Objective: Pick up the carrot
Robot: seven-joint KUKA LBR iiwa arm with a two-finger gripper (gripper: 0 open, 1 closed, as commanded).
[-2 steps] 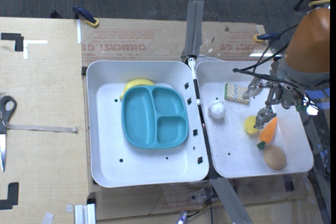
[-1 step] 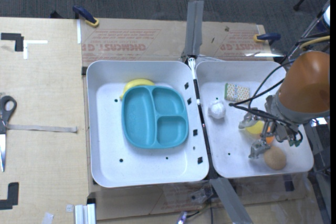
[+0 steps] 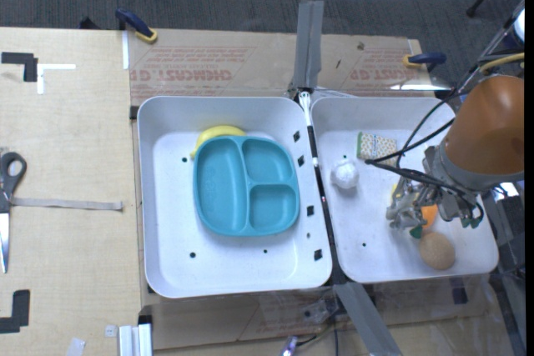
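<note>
The carrot [image 3: 429, 213] shows as a small orange patch in the right bin [image 3: 367, 263], mostly hidden under the arm's wrist and cables. My gripper [image 3: 406, 213] reaches down into that bin and sits right beside the carrot, at its left. Whether it touches the carrot I cannot tell. The orange-banded arm [image 3: 492, 125] comes in from the right above it.
A tan rounded object [image 3: 436, 250] lies just in front of the gripper. A white ball [image 3: 344, 174] and a patterned packet [image 3: 376, 146] sit further left and back. In the left bin [image 3: 167, 263], a blue divided plate [image 3: 247, 184] partly covers a yellow item [image 3: 219, 132].
</note>
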